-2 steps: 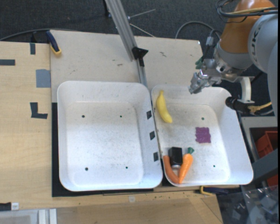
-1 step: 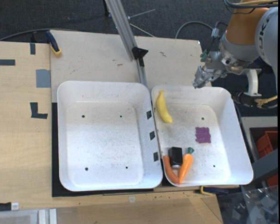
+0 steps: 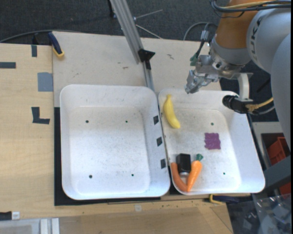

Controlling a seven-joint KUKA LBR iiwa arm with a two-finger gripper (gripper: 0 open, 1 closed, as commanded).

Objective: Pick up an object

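Banana (image 3: 171, 112), no legible label

The arm (image 3: 271, 28) is running off the right edge; a black block (image 3: 184, 163) is hiding part of two carrots (image 3: 186, 175).

Two white bins sit on the surface, the left bin (image 3: 68, 130) and the right bin (image 3: 244, 150), with one yellow banana (image 3: 171, 112), one purple piece (image 3: 212, 141), one black block (image 3: 184, 163) and two orange carrots (image 3: 194, 174), (image 3: 177, 177).
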